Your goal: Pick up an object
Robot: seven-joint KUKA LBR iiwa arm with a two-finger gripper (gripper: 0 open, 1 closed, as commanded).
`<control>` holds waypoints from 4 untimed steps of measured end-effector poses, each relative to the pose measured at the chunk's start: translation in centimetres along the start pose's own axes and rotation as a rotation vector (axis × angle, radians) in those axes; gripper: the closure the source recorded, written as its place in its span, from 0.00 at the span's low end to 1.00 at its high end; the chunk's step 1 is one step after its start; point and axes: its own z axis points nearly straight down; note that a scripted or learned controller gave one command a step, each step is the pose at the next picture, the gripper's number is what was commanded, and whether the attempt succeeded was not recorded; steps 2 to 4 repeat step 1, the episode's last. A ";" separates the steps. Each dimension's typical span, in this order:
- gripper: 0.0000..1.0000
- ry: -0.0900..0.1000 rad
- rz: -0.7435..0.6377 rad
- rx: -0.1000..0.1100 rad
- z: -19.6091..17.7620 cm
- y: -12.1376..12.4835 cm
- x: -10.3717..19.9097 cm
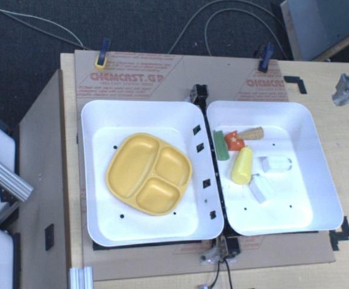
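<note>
From the camera view we see the gripper (345,89) parked at the far right edge, over the bench (319,80) and outside both bins, holding nothing; we judge it is waiting there so the view of the contents stays unblocked before a pick. It is too small and cut off for us to tell how it is set.

The left bin (96,161) holds a yellow divided tray (149,173), lying flat with three compartments. The likely pick targets sit clustered in the right bin (310,179), toward its left half: a green block (221,145) along the inner wall, an orange-red piece (234,141) just beside it, a tan stick (251,133) above, and a yellow rounded cylinder (242,165) tilted slightly. Near these lie two pale, whitish objects (269,173), hard to read against the white floor.
</note>
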 end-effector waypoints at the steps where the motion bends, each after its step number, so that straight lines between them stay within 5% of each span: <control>1: 1.00 0.000 -0.001 0.000 1.2 4.3 0.0; 4: 1.00 0.000 -0.001 0.000 1.2 4.3 0.0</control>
